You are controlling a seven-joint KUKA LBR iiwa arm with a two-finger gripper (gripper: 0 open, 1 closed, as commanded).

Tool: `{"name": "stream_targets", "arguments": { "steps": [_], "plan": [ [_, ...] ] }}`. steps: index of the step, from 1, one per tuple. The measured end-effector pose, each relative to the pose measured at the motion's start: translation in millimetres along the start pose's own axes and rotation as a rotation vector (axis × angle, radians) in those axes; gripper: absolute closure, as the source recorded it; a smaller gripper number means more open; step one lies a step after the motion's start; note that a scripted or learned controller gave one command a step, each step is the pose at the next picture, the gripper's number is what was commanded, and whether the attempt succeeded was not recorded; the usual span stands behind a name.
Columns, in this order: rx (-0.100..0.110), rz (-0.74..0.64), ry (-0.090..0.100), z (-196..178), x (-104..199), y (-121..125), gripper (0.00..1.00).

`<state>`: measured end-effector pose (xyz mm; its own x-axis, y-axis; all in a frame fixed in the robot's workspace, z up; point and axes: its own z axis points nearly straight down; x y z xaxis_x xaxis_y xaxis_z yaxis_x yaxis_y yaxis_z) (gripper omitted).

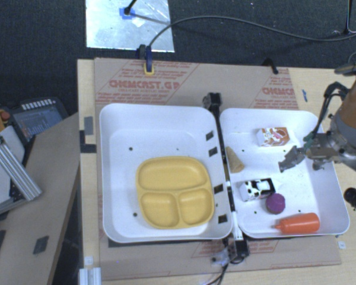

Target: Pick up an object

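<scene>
Orange bottle [297, 223] lies on its side at the right bin's [329, 177] front edge, long axis left-right, narrow tip pointing left toward the purple ball [276, 203]. Above, the gripper [292, 160] hangs released, grasping nothing.

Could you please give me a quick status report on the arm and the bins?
End effector above right bin, nothing between its fingers. Small box, cow toy, purple ball, orange bottle unpicked. Yellow tray in left bin.
</scene>
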<state>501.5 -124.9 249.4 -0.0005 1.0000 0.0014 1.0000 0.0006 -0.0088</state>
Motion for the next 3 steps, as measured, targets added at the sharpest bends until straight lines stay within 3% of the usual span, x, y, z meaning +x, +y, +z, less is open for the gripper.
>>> {"name": "stream_targets", "arguments": {
  "steps": [1,3],
  "plan": [
    [-0.011,-0.003,-0.002,-4.9,0.2,2.1,0.0],
    [-0.005,-0.001,0.001,105.5,8.2,-8.6,0.0]
  ]
}}
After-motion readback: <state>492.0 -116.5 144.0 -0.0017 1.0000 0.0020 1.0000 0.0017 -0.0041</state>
